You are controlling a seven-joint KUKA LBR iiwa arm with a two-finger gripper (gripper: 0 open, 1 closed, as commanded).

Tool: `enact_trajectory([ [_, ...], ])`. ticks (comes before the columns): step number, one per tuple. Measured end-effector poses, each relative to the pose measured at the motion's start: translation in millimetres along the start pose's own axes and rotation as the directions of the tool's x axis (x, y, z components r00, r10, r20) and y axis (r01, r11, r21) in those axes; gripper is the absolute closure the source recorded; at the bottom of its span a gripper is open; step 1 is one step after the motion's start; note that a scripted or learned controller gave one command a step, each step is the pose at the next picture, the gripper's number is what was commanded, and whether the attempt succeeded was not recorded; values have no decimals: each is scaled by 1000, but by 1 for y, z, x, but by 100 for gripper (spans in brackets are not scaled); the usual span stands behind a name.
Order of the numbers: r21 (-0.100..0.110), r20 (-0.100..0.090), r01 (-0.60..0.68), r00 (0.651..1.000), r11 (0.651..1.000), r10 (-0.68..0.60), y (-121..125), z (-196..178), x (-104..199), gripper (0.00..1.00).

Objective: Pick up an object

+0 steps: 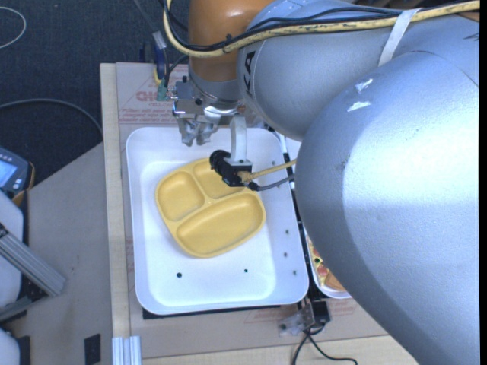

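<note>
A yellow divided plate with three compartments lies flat in the left white bin, tilted diagonally. My gripper hangs over the bin's far edge, just beyond the plate's upper rim and apart from it. Its short metal fingers point down close together with nothing seen between them.
The grey arm covers the right bin almost entirely; a sliver of something orange and white shows at its left edge. The bin's near half holds bare white floor. A cardboard sheet lies under the bins.
</note>
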State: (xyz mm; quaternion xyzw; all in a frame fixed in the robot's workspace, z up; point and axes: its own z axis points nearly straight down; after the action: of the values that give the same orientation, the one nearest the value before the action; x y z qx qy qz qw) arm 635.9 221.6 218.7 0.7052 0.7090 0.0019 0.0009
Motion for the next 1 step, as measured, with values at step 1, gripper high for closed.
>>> enact_trajectory([
  [1, -6, -5, -1, 1000, 1000, 1, -65, -107, 5, 100],
])
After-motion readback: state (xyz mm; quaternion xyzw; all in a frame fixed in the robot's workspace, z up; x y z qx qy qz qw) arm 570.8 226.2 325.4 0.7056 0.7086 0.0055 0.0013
